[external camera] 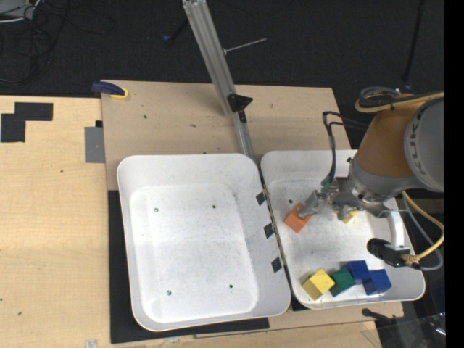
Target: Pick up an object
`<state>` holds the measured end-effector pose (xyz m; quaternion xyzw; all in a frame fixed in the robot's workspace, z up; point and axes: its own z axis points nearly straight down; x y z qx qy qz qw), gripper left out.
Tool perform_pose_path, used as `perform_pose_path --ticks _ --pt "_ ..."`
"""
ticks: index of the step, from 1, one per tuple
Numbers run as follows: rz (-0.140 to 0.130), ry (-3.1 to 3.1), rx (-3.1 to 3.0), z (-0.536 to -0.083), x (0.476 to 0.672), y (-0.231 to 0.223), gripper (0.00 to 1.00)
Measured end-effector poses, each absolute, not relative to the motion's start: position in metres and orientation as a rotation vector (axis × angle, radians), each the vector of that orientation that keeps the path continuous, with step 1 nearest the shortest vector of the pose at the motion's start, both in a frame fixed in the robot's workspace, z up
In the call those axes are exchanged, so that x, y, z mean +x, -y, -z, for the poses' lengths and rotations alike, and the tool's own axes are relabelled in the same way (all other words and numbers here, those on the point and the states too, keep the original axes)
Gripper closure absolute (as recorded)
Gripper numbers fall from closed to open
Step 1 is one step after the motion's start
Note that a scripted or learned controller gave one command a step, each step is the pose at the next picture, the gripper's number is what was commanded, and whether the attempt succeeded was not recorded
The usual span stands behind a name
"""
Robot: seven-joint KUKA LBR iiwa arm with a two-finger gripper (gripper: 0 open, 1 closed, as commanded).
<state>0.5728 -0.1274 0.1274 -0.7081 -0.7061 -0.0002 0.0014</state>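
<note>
You had a worktop [181, 114] of pale, matt wood that looked like plywood, lightly speckled. Both bins, the left bin [188, 238] and the right bin [304, 172], looked like white plastic with a dull sheen. The slanted rail [214, 53] was ribbed bare metal. The orange block [295, 220] looked matt, and the arm [395, 151] showed smooth, glossy casing.

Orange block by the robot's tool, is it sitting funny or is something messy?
The orange block looks tilted, one corner up, right at the tool. Otherwise tidy: the yellow, green and blue blocks huddle at the right bin's near edge. Nothing is spilled or broken.
</note>
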Motion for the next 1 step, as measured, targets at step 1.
perform_pose_path --ticks 1 --pt "0.002 2.209 -2.233 -0.1409 0.5731 0.13 1.0"
